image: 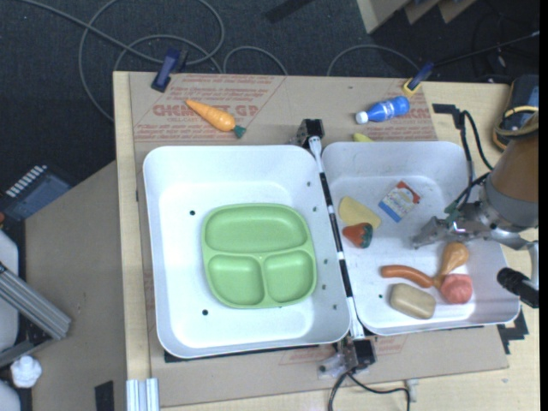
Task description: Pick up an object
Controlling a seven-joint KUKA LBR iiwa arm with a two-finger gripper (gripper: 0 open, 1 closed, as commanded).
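The right bin (377, 157) holds several toy foods. A yellow wedge (355, 210) lies next to a red and green piece (359, 235) near the bin's left wall. Toward the back is a small printed packet (399, 200). A sausage (406, 273), a beige loaf (412, 300), a pink-red ball (456, 288) and an orange cone-shaped piece (453, 257) crowd the front right. My gripper (431, 233) hangs low over the bin's right half, just above and left of the orange piece, right of the red and green piece. Nothing visibly sits in it.
In the left bin (163, 229) lies a green divided plate (258, 254). Behind the bins, on the cardboard, are a toy carrot (214, 116), a blue and white bottle (384, 110) and a blue clip (167, 68). Cables run past the right bin's far right corner.
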